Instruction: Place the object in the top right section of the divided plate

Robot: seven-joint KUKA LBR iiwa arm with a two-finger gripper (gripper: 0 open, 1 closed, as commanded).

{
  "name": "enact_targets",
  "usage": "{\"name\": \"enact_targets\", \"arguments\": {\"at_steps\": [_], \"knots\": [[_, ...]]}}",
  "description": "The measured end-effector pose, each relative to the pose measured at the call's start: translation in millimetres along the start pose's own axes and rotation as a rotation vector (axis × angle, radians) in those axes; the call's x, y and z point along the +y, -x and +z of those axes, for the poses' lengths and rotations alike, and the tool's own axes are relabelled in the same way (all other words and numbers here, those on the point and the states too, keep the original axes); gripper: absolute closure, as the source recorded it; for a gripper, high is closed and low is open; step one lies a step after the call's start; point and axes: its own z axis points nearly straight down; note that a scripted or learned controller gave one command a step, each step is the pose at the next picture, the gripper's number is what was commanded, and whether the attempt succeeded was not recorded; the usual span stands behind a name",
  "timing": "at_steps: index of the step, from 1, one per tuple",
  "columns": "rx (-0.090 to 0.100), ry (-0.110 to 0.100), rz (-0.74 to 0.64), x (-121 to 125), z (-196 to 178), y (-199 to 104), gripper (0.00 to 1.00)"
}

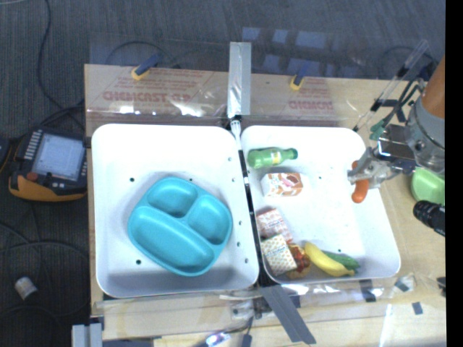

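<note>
A blue divided plate (181, 225) lies in the left bin (116, 194), with two small sections on its far side and one large section on its near side. My gripper (363, 178) hangs over the right rim of the right bin (340, 208). It is shut on a small orange object (359, 192), which sticks out below the fingers. Gripper and object are far to the right of the plate, a full bin's width away.
The right bin holds a green bottle (271, 156), a pink-and-white cup (281, 184), two snack packets (273, 223), a banana (324, 259) and a green vegetable (342, 259). A metal divider (239, 85) stands behind the bins. A handheld controller (51, 163) lies left of the bench.
</note>
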Motion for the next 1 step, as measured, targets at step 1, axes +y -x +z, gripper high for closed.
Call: {"name": "enact_targets", "arguments": {"at_steps": [1], "knots": [[0.003,-0.004,0.022,8.9,126.5,47.7,1.0]]}}
